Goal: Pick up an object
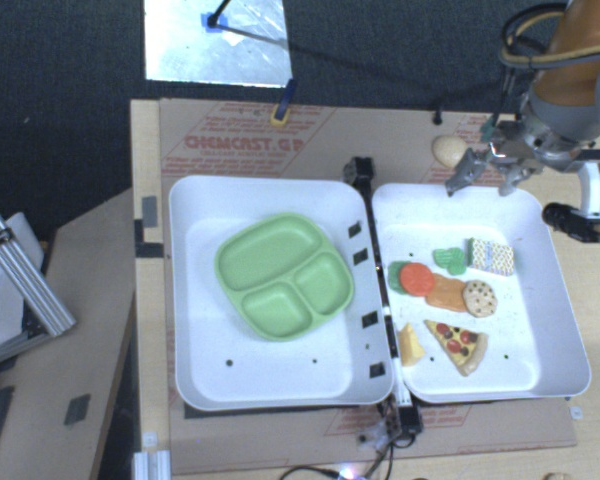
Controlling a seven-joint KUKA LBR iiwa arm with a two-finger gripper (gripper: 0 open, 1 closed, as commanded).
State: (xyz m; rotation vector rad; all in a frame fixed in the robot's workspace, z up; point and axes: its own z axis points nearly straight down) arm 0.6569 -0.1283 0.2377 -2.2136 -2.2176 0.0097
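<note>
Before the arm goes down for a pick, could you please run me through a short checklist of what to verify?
1. Gripper carrying nothing: ok; its fingers are spread, with nothing between them.
2. Gripper above a target: not ok; it hangs over the far rim of the right bin, away from the toy food.
3. Targets in sight: ok; pizza slice, cookie, tomato and patterned block lie in the right bin.
4. Room around targets: not ok for the tomato and cookie, which sit in a tight cluster; ok for the pizza slice.
5. Green divided plate out of the way: ok; it sits in the left bin.
</note>
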